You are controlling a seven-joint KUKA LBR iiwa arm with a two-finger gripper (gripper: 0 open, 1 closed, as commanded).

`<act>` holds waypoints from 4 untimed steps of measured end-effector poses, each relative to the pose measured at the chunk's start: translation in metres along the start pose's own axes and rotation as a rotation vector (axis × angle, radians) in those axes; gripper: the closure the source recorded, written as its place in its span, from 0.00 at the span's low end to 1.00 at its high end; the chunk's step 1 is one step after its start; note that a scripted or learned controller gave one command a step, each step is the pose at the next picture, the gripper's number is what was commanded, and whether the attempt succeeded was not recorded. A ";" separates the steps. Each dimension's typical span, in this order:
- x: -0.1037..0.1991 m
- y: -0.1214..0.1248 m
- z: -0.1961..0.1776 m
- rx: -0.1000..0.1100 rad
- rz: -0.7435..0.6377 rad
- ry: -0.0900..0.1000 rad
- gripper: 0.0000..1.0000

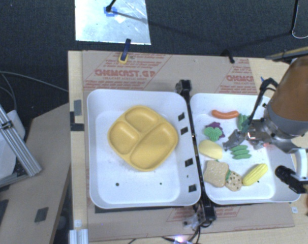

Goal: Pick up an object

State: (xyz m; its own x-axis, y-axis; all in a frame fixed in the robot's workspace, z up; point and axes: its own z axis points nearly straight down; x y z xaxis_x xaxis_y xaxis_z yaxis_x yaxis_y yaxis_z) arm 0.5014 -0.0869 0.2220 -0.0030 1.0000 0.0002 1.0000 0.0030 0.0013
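Crowding Threatens the Grab

Hovering low in the right bin (pixel 281 194), the claw (pixel 235 139) sits just above the green beans (pixel 240 151), with broccoli (pixel 213 132) and a pale yellow piece (pixel 210 149) close by. Whether it is released or clenched, I cannot tell. Packed neighbours could block a finger, so it may nudge pieces aside and come up bare.

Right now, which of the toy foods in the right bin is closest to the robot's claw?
The green pea pod, lying just below the gripper. The corn, the sausage and the broccoli lie farther off.
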 end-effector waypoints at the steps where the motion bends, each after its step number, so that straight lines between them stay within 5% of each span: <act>1: -0.029 -0.018 0.124 0.009 0.007 0.001 0.00; 2: -0.013 0.047 0.126 -0.005 -0.004 -0.001 0.00; 3: 0.058 -0.015 0.033 -0.003 -0.007 0.004 0.00; 4: 0.018 0.011 0.037 -0.002 0.004 -0.002 0.00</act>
State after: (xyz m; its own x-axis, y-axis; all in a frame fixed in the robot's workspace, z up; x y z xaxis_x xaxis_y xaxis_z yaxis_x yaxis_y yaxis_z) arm 0.5124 -0.0686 0.1846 0.0008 1.0000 -0.0016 1.0000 -0.0008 0.0035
